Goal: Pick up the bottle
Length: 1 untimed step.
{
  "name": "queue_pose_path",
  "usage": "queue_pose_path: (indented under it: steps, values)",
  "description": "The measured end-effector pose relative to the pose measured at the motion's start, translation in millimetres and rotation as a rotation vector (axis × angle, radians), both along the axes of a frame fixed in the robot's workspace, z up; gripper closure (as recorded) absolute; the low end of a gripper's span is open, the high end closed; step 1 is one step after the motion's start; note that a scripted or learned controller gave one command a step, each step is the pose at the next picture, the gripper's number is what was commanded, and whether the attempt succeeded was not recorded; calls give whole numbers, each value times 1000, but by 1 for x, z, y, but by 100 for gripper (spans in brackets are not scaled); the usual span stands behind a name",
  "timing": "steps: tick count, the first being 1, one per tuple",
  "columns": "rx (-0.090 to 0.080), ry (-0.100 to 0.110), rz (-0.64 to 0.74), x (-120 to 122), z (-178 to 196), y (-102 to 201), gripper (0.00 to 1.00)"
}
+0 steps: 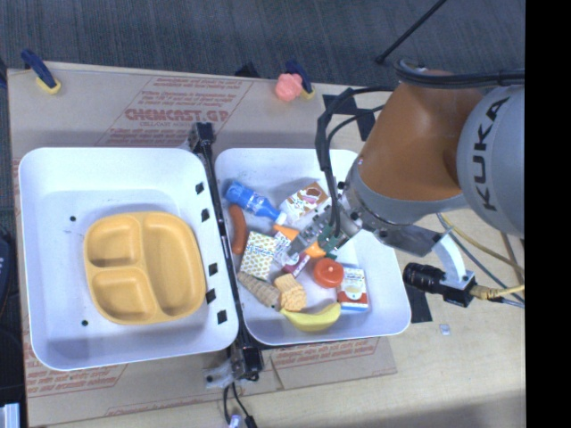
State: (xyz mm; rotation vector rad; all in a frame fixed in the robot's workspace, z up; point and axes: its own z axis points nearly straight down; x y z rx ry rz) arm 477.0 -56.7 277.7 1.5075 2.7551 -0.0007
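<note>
Camera view: hand [314, 242] among bin clutter.

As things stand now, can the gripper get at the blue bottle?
Probably yes: the bottle lies uncovered at the right bin's upper left, the gripper hangs nearby above the toys.

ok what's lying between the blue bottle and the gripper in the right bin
In the camera view, a white snack packet lies between the blue bottle and the gripper.

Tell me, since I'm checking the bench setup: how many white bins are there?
2. The left bin holds a yellow divided tray; the right bin holds the blue bottle among toy foods, with the gripper above them.
</note>
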Motion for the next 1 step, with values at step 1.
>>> queue_pose_path:
  steps: [1]
  values:
    - [1,3,290,0,-14,23,100]
